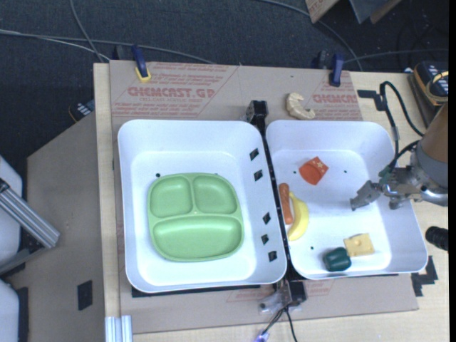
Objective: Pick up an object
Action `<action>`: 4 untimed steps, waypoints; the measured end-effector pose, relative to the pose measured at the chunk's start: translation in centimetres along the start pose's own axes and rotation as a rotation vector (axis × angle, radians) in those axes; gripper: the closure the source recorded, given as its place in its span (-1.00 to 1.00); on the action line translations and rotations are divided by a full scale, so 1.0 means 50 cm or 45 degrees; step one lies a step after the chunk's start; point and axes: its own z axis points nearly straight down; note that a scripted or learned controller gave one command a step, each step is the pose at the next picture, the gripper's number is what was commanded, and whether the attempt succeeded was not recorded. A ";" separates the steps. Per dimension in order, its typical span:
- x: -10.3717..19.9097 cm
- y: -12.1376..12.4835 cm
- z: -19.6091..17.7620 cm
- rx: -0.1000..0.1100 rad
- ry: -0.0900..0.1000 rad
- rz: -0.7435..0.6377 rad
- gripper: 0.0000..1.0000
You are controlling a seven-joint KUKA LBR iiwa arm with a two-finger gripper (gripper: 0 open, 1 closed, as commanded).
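- Here, you had the gripper (pixel 365 195) inside the right bin (pixel 370 130), near that bin's right wall and above its bare floor.
- You could see one dark finger (pixel 361 197) reaching left and downward in the frame. The second finger did not stand out clearly from the wrist body, so you could not tell how far the fingers were spread. Nothing showed between them.
- You had four candidate objects in the right bin: an orange block (pixel 313 171), a yellow banana (pixel 298 219) with an orange piece (pixel 286 203) against the left wall, a yellow cheese wedge (pixel 359 245) and a green object (pixel 337 260).
- The cheese wedge lay nearest, below the fingers in the frame, toward the bin's near edge; the green object sat just beside it, further left.
- The orange block lay up and to the left of the fingers, apart from everything else, and was judged the cleaner target.
- The banana's long axis ran along the dividing wall, leaving little finger clearance there.
- The left bin (pixel 135 191) carried a green divided plate (pixel 195 216).
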 end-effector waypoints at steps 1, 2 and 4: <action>-0.006 0.002 0.126 0.001 0.001 0.000 -1.00; -0.007 0.006 0.096 -0.009 -0.003 -0.001 1.00; -0.026 0.000 -0.095 -0.015 -0.007 -0.002 1.00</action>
